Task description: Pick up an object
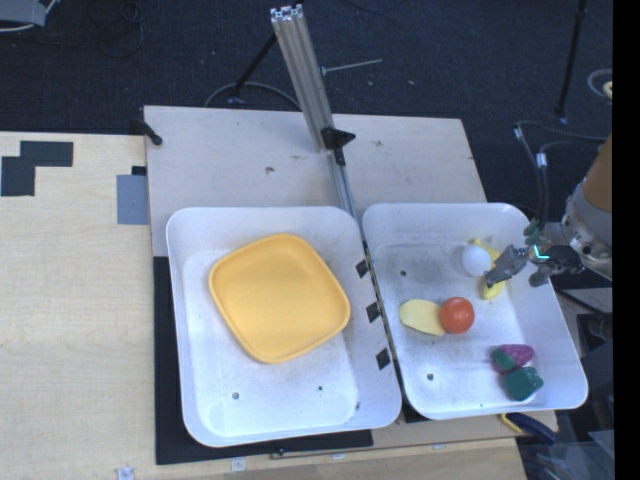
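Observation:
The right bin (430, 230) holds a white ball (476, 259) with a small yellow piece (491, 288) beside it. Lower down lie a pale yellow lemon-shaped object (421, 316) and a red ball (457, 315) that touch each other. A purple object (514, 354) and a green one (522, 381) sit in the near right corner. My gripper (509, 265) reaches in from the right edge and hovers just right of the white ball, over the yellow piece. Nothing is visibly held in it.
The left bin (200, 368) carries a large yellow square plate (278, 296). A metal post (312, 78) slants up behind the divide between the bins. The arm's body (590, 233) stands over the right bin's right rim.

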You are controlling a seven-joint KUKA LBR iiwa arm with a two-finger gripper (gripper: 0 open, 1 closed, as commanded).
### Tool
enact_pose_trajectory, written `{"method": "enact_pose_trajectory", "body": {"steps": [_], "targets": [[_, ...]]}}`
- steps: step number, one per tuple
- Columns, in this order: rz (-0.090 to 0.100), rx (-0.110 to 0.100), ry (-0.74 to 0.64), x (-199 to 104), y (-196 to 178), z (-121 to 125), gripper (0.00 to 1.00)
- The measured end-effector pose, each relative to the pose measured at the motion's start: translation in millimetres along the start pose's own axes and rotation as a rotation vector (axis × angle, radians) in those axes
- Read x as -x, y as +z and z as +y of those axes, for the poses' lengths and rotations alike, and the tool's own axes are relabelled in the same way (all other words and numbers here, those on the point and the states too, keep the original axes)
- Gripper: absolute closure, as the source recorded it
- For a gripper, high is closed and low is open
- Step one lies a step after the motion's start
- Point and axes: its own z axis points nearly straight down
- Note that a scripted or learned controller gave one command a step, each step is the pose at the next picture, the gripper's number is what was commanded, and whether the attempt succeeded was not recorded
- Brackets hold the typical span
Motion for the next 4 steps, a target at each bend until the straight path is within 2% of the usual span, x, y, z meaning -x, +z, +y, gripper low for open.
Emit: {"method": "enact_pose_trajectory", "body": {"steps": [1,2,3,4], "targets": [[0.000,0.000,0.000,0,0,0,0.00],[0.001,-0.004,-0.001,2,53,9,0.00],[0.001,-0.002,0.000,10,109,4,0.00],[0.000,0.000,-0.001,9,132,5,0.00]]}}
